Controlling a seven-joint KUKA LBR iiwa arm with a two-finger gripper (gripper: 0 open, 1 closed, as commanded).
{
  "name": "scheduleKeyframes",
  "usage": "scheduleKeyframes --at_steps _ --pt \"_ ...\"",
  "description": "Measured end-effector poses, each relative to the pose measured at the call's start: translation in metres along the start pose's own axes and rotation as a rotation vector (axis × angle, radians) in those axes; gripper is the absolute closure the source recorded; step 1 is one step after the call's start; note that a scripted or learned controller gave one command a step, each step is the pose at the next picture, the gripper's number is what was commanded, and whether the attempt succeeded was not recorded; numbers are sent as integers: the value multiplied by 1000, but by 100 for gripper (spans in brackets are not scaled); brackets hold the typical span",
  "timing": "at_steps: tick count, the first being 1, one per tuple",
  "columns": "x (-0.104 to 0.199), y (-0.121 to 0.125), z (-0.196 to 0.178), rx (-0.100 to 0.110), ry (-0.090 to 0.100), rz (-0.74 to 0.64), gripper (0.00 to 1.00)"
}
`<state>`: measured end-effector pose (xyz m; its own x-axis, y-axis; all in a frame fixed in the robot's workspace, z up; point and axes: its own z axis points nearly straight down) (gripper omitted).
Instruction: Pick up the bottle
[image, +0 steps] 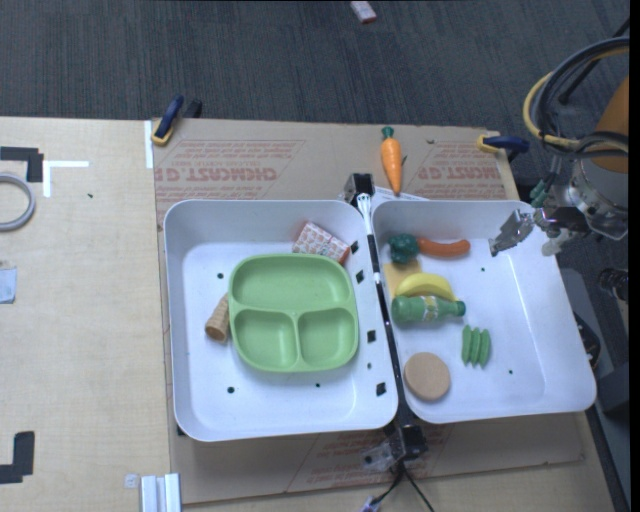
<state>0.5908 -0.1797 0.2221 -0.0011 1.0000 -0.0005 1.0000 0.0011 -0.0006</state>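
Observation:
The bottle (428, 310) is green with a yellow label and lies on its side in the right bin (540, 330), near that bin's left wall, cap pointing right. A banana (425, 287) touches its upper side. My gripper (525, 240) hovers over the upper right corner of the right bin, well to the right of and above the bottle. It is open, with nothing between its fingers (510, 232).
The right bin also holds a broccoli (403, 247), a sausage (443, 247), green beans (476, 345) and a round cookie (427, 376). In the left bin (190, 380) are a green divided plate (294, 313), a cone (217, 320) and a small box (320, 240). A carrot (391, 160) lies behind the bins.

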Motion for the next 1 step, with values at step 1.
scheduleKeyframes --at_steps 1 --pt "18 -53 126 -9 -1 206 0"
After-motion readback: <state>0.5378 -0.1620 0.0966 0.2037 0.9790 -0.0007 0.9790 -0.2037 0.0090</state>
